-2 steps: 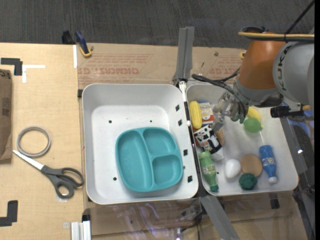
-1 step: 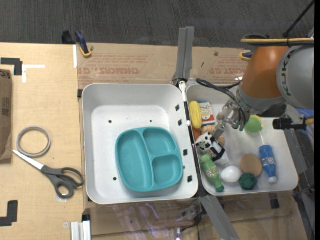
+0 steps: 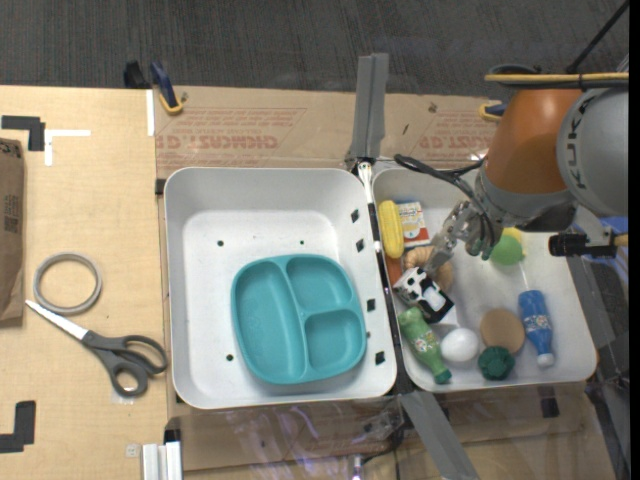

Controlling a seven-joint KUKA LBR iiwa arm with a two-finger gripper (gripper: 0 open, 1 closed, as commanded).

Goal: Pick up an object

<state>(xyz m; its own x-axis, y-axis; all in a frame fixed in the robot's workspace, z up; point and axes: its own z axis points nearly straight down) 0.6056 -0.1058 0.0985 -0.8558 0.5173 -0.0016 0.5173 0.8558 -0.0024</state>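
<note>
The left bin holds a teal divided tray. The right bin holds small objects: a blue bottle, a corn cob, a yellow-green ball. The claw hangs spread, grasping nothing, just left of the ball.

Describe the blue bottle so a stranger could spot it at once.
Look in the right bin, the crowded one of the two white bins. Near its right wall lies the blue bottle, just right of a round brown object. It is the only blue item there, with a white cap.
</note>
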